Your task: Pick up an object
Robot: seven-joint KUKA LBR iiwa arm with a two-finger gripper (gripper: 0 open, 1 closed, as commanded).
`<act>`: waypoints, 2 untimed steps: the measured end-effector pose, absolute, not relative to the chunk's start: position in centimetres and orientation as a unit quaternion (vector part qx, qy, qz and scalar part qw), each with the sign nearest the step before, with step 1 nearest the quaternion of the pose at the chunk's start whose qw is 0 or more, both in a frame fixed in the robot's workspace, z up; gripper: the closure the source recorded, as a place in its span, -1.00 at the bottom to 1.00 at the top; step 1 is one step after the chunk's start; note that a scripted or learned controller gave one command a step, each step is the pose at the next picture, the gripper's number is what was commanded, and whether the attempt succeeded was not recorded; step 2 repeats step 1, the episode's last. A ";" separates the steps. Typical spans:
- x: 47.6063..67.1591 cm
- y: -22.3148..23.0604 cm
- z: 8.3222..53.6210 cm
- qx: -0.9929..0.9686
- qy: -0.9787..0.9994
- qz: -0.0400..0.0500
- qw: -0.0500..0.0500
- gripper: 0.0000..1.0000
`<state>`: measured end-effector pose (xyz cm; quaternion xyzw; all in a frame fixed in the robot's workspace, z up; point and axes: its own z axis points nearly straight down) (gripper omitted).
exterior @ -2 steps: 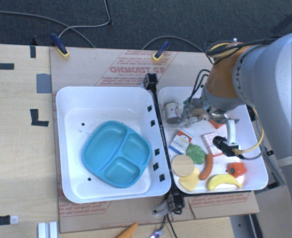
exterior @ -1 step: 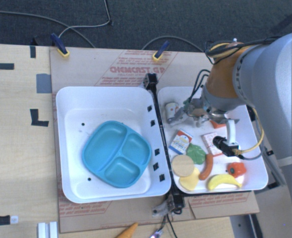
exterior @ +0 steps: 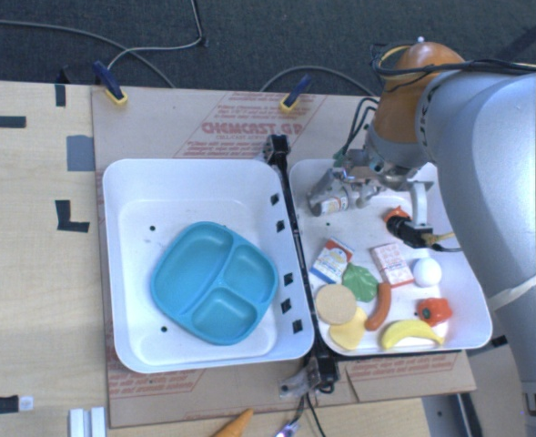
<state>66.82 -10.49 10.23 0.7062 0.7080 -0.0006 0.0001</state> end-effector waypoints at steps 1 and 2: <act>66.8 -10.5 11.2 0.706 0.708 -0.002 0.000 1.00; 66.8 -10.5 11.2 0.706 0.708 -0.002 0.000 1.00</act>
